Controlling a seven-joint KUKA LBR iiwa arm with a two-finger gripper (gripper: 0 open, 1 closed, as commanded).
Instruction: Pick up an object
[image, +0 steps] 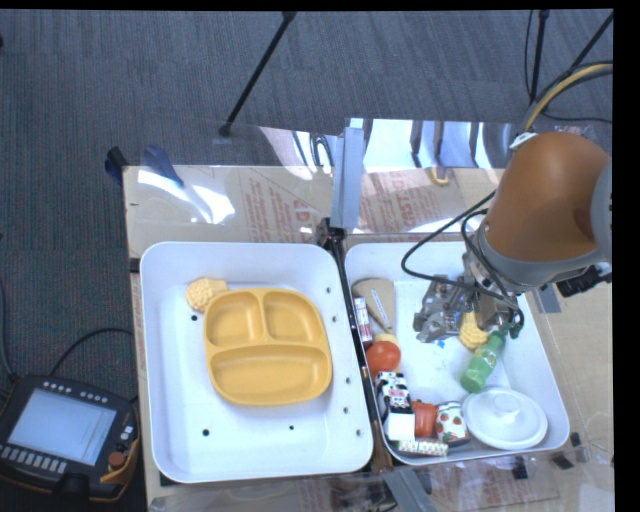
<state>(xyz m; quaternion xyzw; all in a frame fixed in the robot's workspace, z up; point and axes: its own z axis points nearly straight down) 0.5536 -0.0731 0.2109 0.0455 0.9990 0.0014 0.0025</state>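
Seen from above at a slant, a counter (250, 205) carries two shallow white bins side by side; the left bin (170, 400) holds a yellow divided plate (267, 345) lying flat near its middle, with a small yellow waffle-textured piece (205, 292) touching the plate's far left corner; the right bin (545, 370) is crowded with small things along its left and near sides; a grey arm with a large orange band (545, 205) reaches in from the right over the far part of this bin, black cables looping beside it; the gripper (440, 315) hangs low over the bin's middle, a tangle of grey metal parts, and whether it is apart or together cannot be told from this angle; just right of it lies a small yellow object (472, 330), and beside that a green bottle (482, 362) tilted toward the near side; nearer the viewer sits a white round lidded dish (506, 418); along the left wall lie a beige flat piece (375, 297), a red tomato-like ball (382, 356), a black and white patterned item (393, 388) and a red and white cup (450, 422); a handheld control pendant (65, 435) rests on the grey carpet at the near left.
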